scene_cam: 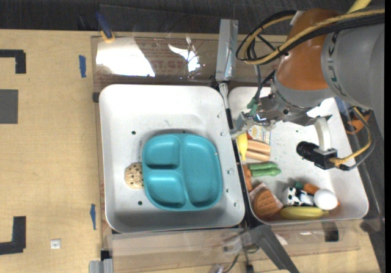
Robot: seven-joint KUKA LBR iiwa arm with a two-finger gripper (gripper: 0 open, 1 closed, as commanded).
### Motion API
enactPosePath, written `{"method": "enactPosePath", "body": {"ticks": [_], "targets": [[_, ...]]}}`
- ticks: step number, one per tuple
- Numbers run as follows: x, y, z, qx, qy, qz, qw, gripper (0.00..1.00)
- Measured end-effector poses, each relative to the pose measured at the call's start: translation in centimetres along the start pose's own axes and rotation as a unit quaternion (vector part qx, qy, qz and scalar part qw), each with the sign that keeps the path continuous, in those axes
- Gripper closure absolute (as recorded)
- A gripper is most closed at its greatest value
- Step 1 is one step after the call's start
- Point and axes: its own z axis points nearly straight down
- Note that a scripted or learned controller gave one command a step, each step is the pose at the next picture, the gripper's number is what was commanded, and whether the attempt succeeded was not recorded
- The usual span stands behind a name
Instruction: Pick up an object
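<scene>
Hovering at the right bin's [351, 204] upper left, the gripper [256, 114] hides its grip, can't tell, so I'd drop straight onto the toy food pile [259, 152] just below it, dodging the bin wall

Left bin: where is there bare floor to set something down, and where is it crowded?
In the left bin, bare floor runs behind the teal tray, toward the far wall. A cookie sits at the tray's left edge. The right bin is crowded along its near-left side with toy food.
</scene>
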Motion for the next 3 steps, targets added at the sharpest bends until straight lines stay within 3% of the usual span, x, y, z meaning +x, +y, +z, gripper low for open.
{"method": "enactPosePath", "body": {"ticks": [1,2,3], "targets": [[-3.7,1.1,0.0,-0.002,-0.002,-0.092,0.9958,0.0],[-1.3,4.9,-0.1,-0.003,-0.001,-0.141,0.99,0.0],[-2.8,-0.2,-0.1,-0.001,-0.001,-0.152,0.9884,0.0]]}}
